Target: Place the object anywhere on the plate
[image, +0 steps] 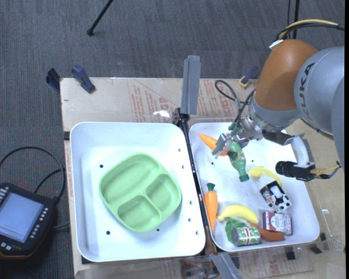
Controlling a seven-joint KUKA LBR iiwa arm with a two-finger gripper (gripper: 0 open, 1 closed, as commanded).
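While the gripper (230,144) is positioned over the right bin (311,214), a green bottle (239,161) is seen pinched between its fingers, tilted, above the bin floor. The green plate (141,192) is located in the left bin (84,173).

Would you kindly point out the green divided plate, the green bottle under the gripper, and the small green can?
Green divided plastic plate (141,192): camera view, central ridge.
Green plastic bottle (240,163): camera view, mid-body.
Small green can (245,235): camera view, side label.
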